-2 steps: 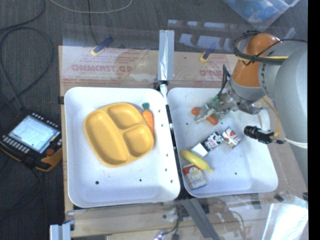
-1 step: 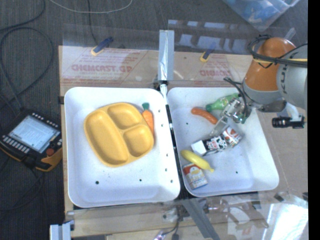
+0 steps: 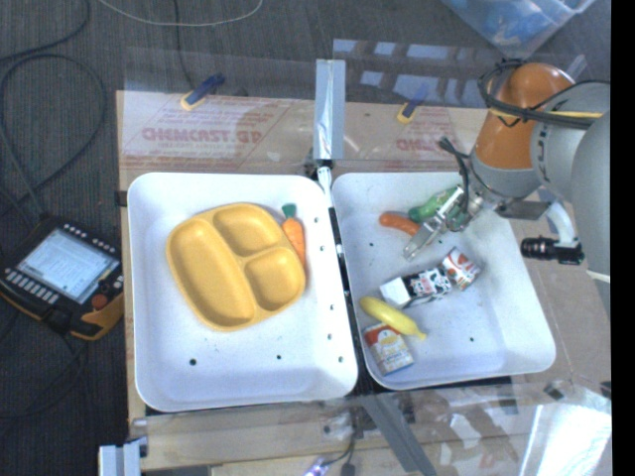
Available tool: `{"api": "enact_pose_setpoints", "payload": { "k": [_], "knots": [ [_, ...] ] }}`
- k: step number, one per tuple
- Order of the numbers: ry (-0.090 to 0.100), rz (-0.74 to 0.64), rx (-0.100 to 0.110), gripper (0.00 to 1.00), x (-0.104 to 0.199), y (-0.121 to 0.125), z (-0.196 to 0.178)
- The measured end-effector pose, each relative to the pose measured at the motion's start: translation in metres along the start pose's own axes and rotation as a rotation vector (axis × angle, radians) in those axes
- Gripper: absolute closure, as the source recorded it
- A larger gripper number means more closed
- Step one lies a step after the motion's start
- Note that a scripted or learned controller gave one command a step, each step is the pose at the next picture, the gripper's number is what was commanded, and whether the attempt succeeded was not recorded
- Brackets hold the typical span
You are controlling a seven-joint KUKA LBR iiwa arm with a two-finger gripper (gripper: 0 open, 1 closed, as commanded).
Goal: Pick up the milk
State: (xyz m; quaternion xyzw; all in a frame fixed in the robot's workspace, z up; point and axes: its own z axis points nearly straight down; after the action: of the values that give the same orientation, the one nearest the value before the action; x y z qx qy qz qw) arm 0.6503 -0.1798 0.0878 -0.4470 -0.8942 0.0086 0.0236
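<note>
In the right bin (image 3: pixel 516 335), the milk (image 3: pixel 429 285) lies with a red can (image 3: pixel 462 266) touching its right end and a banana (image 3: pixel 391 316) just beside its lower left. The floor to the right and lower right is bare, so there is free room. In the left bin (image 3: pixel 179 365), the yellow tray (image 3: pixel 236 263) and a carrot (image 3: pixel 294 238) fill the middle.

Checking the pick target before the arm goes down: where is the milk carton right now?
The small white cow-print milk carton lies on its side in the right white bin, just above the yellow banana and below the hand.
</note>
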Motion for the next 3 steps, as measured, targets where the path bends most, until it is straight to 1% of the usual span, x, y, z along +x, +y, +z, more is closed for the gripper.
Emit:
{"api": "enact_pose_setpoints", "payload": {
  "k": [1, 2, 3],
  "knots": [
    [-0.035, -0.316, -0.026, 0.00, -0.004, -0.026, 0.000],
    [-0.002, -0.052, 0.005, 0.00, -0.002, -0.002, 0.000],
    [-0.027, -0.325, -0.011, 0.00, -0.006, -0.018, -0.001]
  ]
}}
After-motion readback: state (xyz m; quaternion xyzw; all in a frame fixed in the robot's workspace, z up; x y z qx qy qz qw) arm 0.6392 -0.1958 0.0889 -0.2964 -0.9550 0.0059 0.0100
